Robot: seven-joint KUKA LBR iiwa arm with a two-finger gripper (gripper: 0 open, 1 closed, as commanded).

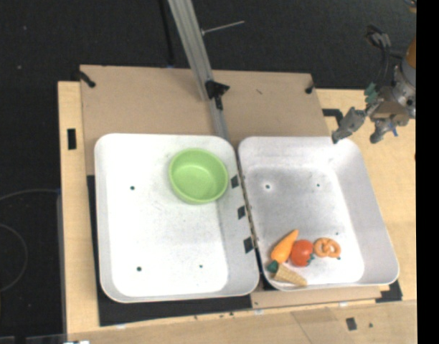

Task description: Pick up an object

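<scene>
A green bowl (198,175) sits in the left bin (119,213), near its back right corner. In the right bin (348,185), at the front, lie an orange carrot (284,246), a red tomato (301,253), an orange pretzel (326,247) and a tan ice-cream cone (288,275), close together. My gripper (363,127) hangs at the right edge, above the right bin's back right corner, far from all the objects. Its two fingers are spread apart with nothing between them.
A grey metal post (194,45) slants from the top down to the gap between the bins. Both bins rest on a brown board (169,102) on the wooden bench. Black clips (241,210) sit along the seam between the bins.
</scene>
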